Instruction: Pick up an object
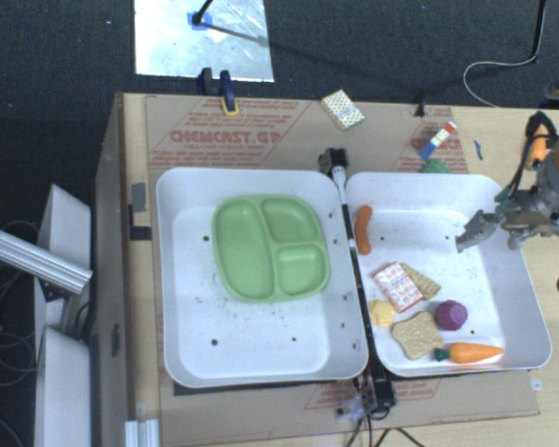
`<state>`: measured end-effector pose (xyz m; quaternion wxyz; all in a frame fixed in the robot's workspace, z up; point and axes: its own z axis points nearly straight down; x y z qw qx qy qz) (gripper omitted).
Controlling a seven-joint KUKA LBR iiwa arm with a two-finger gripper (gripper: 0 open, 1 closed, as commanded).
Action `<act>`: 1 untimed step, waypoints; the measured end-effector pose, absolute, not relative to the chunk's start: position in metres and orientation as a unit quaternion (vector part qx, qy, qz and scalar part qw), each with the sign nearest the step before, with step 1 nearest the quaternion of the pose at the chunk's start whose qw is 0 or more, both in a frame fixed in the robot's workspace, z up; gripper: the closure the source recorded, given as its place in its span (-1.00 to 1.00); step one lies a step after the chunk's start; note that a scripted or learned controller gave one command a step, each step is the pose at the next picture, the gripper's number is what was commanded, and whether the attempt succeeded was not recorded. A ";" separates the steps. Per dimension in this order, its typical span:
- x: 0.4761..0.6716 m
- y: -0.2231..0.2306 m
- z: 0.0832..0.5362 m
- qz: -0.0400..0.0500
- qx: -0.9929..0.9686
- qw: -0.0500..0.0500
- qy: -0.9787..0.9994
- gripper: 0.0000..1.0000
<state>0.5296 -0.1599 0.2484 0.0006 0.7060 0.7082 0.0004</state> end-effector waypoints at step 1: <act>0.538 -0.207 0.112 -0.001 0.707 -0.001 0.707 -1.00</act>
